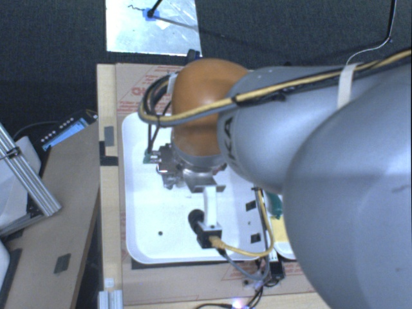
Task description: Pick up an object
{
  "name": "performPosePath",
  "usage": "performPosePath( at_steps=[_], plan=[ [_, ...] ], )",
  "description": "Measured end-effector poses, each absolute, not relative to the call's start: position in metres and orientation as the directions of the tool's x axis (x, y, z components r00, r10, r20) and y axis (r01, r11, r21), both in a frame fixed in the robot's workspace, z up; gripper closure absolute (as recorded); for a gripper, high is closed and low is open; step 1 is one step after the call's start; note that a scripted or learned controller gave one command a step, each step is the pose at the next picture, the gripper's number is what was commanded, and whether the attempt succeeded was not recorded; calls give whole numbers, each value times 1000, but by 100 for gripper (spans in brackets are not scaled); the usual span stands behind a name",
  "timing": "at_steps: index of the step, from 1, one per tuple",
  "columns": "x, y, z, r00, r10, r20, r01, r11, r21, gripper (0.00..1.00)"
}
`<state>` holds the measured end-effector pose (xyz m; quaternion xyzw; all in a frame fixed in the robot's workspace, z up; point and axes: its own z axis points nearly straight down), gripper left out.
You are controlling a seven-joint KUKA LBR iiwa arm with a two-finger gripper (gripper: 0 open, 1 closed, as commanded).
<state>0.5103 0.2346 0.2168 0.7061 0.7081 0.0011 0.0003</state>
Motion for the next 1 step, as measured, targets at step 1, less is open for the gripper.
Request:
performPosePath(
  at_steps=[1],
  plan=[
    [487, 234, 200, 0, 1000, 0, 1000, 0, -3, 100]
  ],
)
